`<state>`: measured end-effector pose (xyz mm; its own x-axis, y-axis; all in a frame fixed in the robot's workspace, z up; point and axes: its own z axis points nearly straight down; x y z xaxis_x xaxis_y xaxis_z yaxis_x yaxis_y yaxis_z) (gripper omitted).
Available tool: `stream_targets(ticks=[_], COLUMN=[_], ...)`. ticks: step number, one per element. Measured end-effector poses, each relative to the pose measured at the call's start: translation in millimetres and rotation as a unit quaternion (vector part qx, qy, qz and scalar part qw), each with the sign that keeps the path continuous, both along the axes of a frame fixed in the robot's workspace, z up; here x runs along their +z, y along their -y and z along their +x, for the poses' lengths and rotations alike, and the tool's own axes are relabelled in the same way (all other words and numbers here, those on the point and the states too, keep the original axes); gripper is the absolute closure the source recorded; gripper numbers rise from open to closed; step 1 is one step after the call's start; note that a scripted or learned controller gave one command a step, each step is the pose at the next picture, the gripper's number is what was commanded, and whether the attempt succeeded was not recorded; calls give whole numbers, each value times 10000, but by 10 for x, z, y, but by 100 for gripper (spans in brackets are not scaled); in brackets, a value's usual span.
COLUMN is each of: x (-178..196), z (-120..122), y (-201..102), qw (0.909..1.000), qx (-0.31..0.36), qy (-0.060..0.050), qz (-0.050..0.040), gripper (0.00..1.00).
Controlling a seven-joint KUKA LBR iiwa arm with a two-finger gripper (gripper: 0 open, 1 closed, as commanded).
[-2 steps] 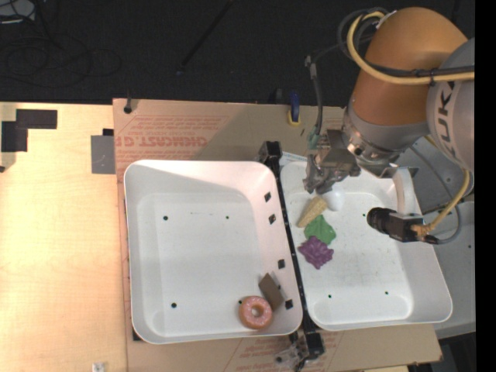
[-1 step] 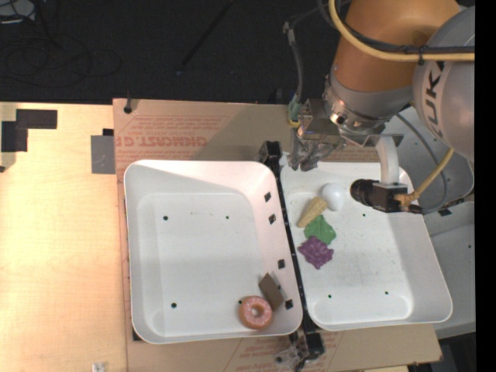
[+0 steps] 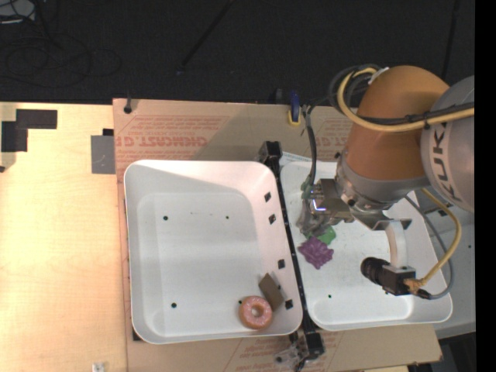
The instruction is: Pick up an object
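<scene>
Robotics lab: industrial KUKA arm point(image 3: 403, 130) w/ exposed cabling over a plywood bench point(image 3: 54, 231), two white bins point(image 3: 147, 208) on taped cardboard, loose cables point(image 3: 31, 6) on dark floor behind.

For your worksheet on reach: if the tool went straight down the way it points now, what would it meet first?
Most likely the purple object with the green piece beside it, in the right bin; the tool hangs just above them, though depth is unclear.
</scene>
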<state>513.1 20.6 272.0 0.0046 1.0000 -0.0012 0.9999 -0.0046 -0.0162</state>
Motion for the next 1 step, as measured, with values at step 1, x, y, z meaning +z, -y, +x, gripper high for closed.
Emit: stream_targets(ticks=[1], x=[518], z=[443], y=[-30], qw=[9999], qx=[25], qy=[99], qz=[4], gripper=[100])
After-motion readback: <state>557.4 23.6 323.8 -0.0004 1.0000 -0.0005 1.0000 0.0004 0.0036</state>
